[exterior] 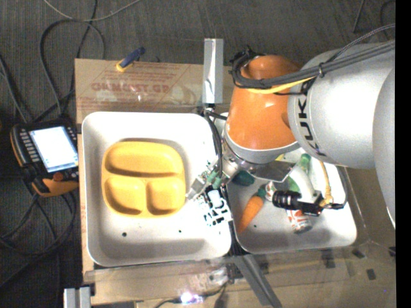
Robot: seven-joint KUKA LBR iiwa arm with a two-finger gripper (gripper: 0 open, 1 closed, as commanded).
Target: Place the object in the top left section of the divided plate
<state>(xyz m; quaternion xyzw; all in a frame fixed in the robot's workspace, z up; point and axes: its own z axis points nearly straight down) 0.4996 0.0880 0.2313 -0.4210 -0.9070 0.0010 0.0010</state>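
Note:
A yellow divided plate (142,158) lies in the left white bin (128,242), with one wide section at its far side and two smaller ones at its near side; all three look bare. My gripper (215,205) hangs over the rim between the two bins, just right of the plate's near right corner. I see nothing clearly held in it. An orange carrot (249,212) lies in the right bin (334,233), close to the gripper. The arm's orange band (260,117) and grey body cover much of the right bin.
The right bin also holds a red-and-white can (298,221) and green items (303,167), partly under the arm. Behind the left bin lies a cardboard sheet (138,88) with a blue-and-yellow tool (130,58). A pendant with a screen (50,149) sits at far left.

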